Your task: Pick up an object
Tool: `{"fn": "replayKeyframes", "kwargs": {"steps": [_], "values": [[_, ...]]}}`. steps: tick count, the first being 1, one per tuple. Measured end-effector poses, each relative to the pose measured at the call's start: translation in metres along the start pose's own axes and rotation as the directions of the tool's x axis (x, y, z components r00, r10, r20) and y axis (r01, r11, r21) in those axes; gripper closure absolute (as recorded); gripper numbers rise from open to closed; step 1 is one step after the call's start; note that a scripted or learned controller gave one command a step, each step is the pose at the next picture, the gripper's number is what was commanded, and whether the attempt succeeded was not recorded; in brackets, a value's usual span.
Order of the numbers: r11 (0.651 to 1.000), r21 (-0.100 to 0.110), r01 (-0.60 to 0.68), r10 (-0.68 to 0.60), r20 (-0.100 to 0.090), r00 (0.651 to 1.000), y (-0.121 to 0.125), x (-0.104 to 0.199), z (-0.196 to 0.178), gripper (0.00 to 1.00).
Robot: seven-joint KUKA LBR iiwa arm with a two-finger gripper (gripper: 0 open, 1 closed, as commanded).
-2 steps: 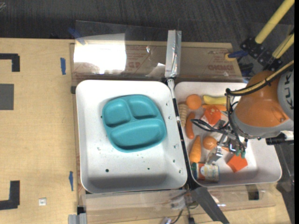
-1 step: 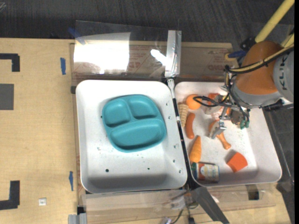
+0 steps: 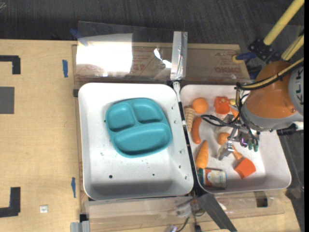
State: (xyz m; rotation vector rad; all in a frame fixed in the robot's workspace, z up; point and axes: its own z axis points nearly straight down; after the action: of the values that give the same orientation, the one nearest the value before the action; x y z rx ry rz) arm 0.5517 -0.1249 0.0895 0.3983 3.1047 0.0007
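My claw (image 3: 228, 149) hangs low in the right bin (image 3: 280, 180); I cannot tell how it's set. An orange block (image 3: 245, 167) lies just right-below it, a carrot (image 3: 203, 153) to its left.

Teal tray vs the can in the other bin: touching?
Apart. The camera view shows the teal tray lying in the left bin, the can in the right bin, with both bin walls between them.

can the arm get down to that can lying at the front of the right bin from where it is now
Probably yes. The can lies on its side at the near edge of the right bin, with nothing on top of it. The tool hangs just behind it. The carrot and the bin wall sit close, which could crowd a grasp.
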Motion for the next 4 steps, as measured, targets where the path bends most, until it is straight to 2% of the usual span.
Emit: {"fn": "replayKeyframes", "kwargs": {"steps": [1,2,3,4], "values": [[0.997,0.001,0.073,-0.073,0.001,0.997,0.007,-0.064,0.002,0.0],[1.0,0.0,0.002,-0.002,-0.001,1.0,0.0,-0.014,0.0,0.0],[0.998,-0.001,-0.063,0.063,0.001,0.998,-0.015,0.008,0.0,0.0],[0.996,0.001,0.091,-0.091,0.003,0.996,-0.044,-0.02,0.001,0.0]]}}
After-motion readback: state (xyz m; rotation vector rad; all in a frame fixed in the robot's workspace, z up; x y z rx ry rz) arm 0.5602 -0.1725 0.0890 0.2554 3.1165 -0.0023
